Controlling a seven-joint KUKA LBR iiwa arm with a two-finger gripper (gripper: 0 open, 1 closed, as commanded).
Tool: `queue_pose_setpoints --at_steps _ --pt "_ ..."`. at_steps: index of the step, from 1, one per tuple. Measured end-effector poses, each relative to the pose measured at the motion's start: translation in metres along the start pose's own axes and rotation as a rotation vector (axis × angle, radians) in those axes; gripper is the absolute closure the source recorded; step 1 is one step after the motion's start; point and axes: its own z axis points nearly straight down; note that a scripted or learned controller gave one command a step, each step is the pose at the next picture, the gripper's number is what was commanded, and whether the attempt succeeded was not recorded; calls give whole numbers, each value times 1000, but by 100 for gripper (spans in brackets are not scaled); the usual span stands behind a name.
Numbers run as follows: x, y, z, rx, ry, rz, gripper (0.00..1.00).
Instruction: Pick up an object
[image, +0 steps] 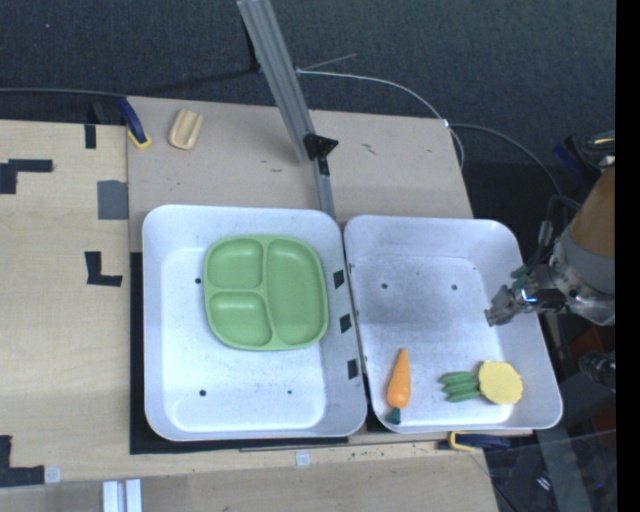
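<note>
One orange toy carrot (399, 377) lies near the front edge of the right white bin (430, 240), beside one yellow round toy with green leaves (488, 383). The bin's middle and back lie bare. The end effector (507, 303) hovers at the bin's right rim; whether it is spread or pressed together I cannot tell. One green sectioned plate (267, 291) sits in the left white bin (170, 330).

Grey arm (592, 268) with an orange band above the wrist, dark metallic end effector (505, 305), glinting highlights
</note>
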Motion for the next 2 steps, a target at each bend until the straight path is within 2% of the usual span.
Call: queue_pose_setpoints --at_steps 1,2 --pt "0 2 -51 0 0 -1 100" --pt "50 36 -38 6 3 -6 100"
